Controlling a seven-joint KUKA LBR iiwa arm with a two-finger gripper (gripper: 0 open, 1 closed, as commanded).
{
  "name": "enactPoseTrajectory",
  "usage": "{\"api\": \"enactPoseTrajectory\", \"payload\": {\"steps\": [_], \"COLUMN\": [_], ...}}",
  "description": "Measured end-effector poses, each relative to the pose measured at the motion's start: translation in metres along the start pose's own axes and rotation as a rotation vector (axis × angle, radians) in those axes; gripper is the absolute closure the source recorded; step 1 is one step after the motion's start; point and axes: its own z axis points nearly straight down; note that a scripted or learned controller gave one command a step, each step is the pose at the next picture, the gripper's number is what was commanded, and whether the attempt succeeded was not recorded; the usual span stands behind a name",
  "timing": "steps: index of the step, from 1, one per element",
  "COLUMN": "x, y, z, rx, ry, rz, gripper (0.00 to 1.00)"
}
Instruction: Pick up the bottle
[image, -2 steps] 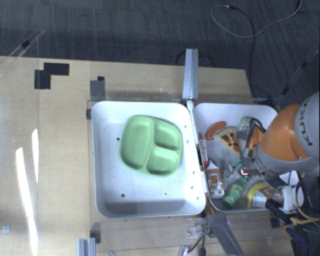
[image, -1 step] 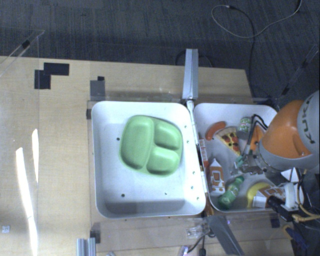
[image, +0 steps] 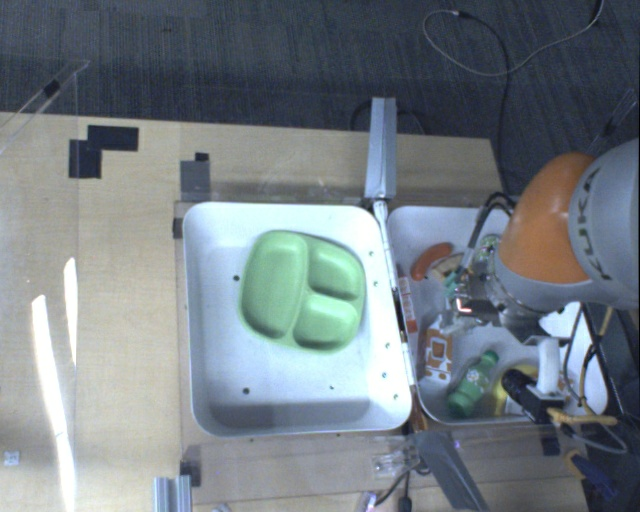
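Though half-hidden beneath the arm (image: 560, 235), hand (image: 462, 296) over right bin (image: 425, 225), grip unreadable; green bottle (image: 472, 380) apart

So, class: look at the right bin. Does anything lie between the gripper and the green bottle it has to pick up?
Nothing visible does. The gripper hangs over the right bin, and the green bottle lies below it in the picture, toward the bin's near edge, with bare bin floor between them. An orange-and-white packet lies just left of that path.

Your arm (image: 590, 225) enters from the right edge of the frame, orange band uppermost, wrist angled down-left, gripper (image: 462, 297) at mid-right.
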Motion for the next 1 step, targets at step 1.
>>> {"api": "enactPoseTrajectory", "payload": {"steps": [1], "x": [-0.0001], "y": [-0.0001], "z": [0.0001], "rx": [0.0], "ry": [0.0], "rz": [0.0], "gripper": [0.0]}}
